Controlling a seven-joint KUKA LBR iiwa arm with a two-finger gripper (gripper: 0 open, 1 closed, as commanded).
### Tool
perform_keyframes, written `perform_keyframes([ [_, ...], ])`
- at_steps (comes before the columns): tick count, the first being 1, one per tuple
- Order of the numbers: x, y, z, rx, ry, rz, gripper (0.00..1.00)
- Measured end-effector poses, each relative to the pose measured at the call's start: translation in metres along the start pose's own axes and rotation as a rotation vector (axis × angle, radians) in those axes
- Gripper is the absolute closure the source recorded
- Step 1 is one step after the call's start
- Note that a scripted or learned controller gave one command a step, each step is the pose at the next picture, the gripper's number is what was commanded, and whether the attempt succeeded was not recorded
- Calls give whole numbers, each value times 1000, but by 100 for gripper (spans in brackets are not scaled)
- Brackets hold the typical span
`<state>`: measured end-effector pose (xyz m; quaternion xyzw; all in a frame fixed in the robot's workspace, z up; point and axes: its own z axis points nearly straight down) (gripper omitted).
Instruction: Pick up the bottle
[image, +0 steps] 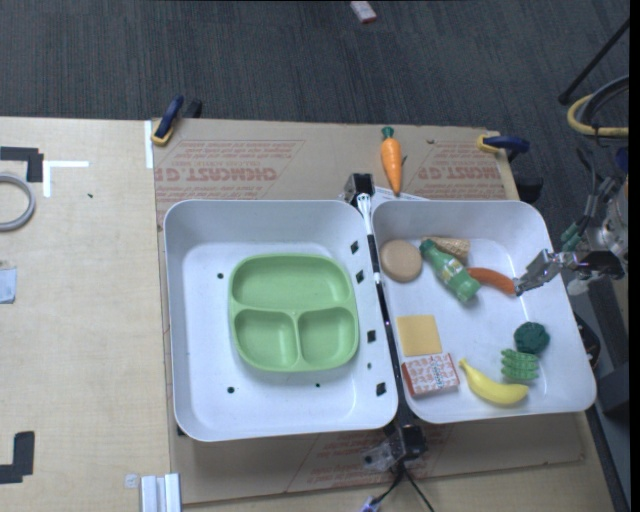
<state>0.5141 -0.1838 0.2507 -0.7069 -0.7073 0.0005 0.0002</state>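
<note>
Bottle (449, 270) lies tilted in the right bin (560, 390) beside the bun (402, 260), untouched, since the jaws (530, 275), apparently apart, hover at the rim.

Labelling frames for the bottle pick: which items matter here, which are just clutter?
Job:
green bottle, right bin
hand, at the right bin's right rim

Clutter:
green divided plate, left bin
round bun
red chilli
cheese slice
red carton
banana
broccoli
carrot, outside the bins

One fixed camera looks down slantwise over both white bins (180, 330)
</note>
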Motion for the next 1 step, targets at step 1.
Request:
perform_keyframes([
  [1,0,0,-9,0,-1,-1,100],
])
